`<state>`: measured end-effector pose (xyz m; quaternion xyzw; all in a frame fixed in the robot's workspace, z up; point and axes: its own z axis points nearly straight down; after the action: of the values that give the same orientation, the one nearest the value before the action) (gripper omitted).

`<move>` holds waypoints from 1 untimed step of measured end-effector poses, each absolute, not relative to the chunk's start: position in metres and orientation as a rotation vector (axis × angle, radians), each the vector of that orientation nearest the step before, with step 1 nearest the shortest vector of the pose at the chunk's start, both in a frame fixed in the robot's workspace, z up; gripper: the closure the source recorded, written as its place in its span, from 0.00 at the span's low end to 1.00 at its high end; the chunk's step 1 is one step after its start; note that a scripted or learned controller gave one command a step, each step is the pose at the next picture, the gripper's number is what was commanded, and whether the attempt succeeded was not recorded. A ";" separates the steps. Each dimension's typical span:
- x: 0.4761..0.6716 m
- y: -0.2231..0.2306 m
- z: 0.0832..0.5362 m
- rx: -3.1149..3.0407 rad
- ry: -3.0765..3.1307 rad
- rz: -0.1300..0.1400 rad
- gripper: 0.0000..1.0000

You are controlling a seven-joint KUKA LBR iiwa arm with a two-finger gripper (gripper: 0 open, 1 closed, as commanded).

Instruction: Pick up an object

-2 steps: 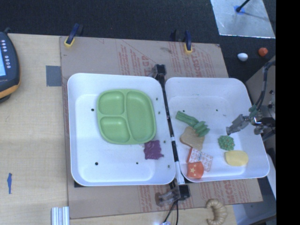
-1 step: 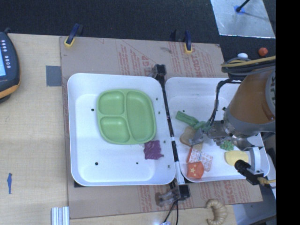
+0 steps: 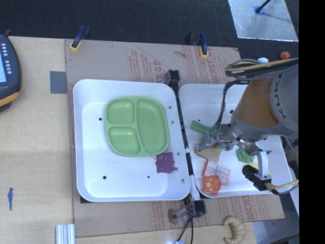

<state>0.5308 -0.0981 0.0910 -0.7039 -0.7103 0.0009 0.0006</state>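
Observation:
My gripper [image 3: 209, 142] is low over the left half of the right bin [image 3: 203, 91], and the grey arm with its orange band comes in from the right. Just under and in front of it lies a tan wedge [image 3: 212, 154]. A dark green piece [image 3: 199, 127] lies behind it, near the bin's left wall. Toward the front sit a white packet with red print [image 3: 219, 172] and a red round object [image 3: 212, 185]. A small green object [image 3: 245, 156] lies to the gripper's right. I see nothing clearly held.
The left bin [image 3: 86, 136] holds a light green divided plate [image 3: 137, 126] and a purple lump [image 3: 165, 162] at the plate's front right corner. A tan curled object [image 3: 234, 229] lies on the bench in front of the right bin. A pendant [image 3: 6, 70] rests at the far left.

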 end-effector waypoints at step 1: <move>0.532 -0.102 0.105 -2.219 -2.231 0.002 1.00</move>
<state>0.5317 -0.1017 0.1053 -0.7052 -0.7090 0.0005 -0.0027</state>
